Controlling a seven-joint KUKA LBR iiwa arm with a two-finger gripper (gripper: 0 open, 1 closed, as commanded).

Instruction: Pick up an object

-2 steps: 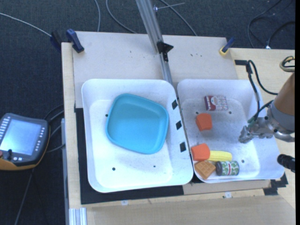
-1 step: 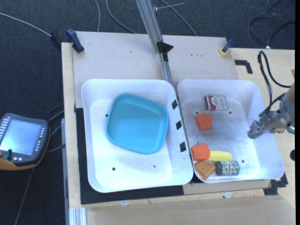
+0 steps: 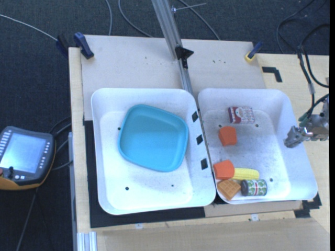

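End effector point(image 3: 294, 138) is hovering at the right bin's point(image 3: 293, 114) right rim, its state impossible to tell. Objects are clustering near the bin's front-left corner: orange block point(image 3: 227, 136), corn point(image 3: 246, 173), can point(image 3: 254, 187), leaving its right side open.

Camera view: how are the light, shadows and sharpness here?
Camera view: light is even and soft, with no harsh glare on the white bins; the blue plate casts only a faint shadow; the toy items are slightly soft but recognisable; the gripper at the right rim looks blurred.
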